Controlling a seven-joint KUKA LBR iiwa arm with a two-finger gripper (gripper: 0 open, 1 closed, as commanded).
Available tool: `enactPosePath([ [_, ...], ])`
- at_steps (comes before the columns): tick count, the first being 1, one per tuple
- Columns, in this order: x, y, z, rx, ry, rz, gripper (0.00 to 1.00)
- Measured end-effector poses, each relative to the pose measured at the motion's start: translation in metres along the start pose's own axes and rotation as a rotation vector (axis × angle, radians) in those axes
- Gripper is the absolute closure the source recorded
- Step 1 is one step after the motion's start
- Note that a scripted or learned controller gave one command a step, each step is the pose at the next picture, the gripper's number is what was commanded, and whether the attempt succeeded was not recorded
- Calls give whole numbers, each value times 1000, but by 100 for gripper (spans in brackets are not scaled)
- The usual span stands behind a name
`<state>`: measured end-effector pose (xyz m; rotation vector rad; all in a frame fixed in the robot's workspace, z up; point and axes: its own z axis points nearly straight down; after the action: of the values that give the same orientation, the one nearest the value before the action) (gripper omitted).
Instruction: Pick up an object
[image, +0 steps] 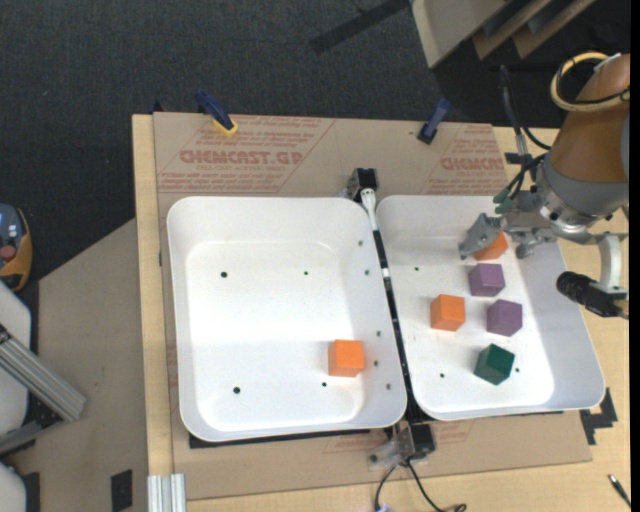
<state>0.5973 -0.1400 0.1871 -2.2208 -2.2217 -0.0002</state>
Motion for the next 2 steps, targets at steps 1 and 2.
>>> enactPosePath([
  [1,29,-15,81,-14,-4,0,0],
  [2,45,-32,103,5,2,0,0],
])
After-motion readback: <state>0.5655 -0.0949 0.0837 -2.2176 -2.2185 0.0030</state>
